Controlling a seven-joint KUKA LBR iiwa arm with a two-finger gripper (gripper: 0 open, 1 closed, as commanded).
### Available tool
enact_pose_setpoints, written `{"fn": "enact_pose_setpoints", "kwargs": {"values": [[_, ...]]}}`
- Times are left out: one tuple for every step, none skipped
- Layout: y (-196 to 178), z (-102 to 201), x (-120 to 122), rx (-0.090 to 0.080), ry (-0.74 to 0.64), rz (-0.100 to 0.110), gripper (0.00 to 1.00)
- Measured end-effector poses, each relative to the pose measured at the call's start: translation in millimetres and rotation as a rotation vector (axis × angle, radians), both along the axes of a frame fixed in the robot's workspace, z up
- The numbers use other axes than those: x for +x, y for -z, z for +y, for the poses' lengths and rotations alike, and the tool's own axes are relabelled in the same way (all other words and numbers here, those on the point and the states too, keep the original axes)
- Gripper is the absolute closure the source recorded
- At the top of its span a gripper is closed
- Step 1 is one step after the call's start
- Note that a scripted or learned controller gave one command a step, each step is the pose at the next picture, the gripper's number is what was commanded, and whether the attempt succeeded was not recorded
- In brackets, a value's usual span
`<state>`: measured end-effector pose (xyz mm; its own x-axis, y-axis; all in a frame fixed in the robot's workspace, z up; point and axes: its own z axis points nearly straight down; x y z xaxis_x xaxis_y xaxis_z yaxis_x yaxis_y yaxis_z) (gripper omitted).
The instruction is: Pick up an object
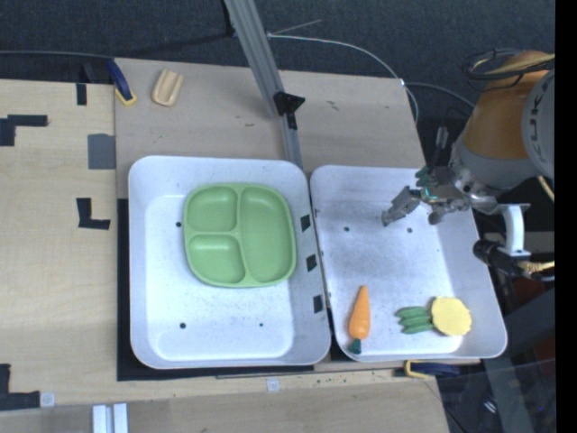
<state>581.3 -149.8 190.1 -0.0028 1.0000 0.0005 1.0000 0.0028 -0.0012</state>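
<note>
At right of centre in the frame, the gripper (407,207) hung over the upper part of the right bin (388,269), its dark fingers pointing down and toward the left. Nothing lay between the fingers, but whether they were spread or closed could not be told from this angle. The grey arm (505,142) with its orange band reached in from the right edge, above the bin's upper right corner.

Three toys lay along the lower edge of the right bin, well apart from the gripper. A carrot (360,312), orange with a green tip at its lower end, lay nearly upright in the frame at the bin's lower left. To its right lay a green pod (414,318), and just beside that, touching or nearly so, a yellow lumpy piece (451,316) near the lower right corner.

The left bin (162,332) held a green plate (240,234) with three compartments, set in the bin's upper half.

On the bench (361,115) above the bins, a grey pole (257,48) ran slantwise from the top of the frame down to the gap between the bins. At upper left lay a small tan block (167,87), with a blue and yellow clip (122,83) just to its left.
</note>
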Motion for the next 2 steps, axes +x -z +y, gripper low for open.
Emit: {"fn": "enact_pose_setpoints", "kwargs": {"values": [[-0.1,0.0,0.0,0.000,0.000,0.000,0.00],[56.6,-2.7,7.9,-0.001,0.001,0.005,0.00]]}}
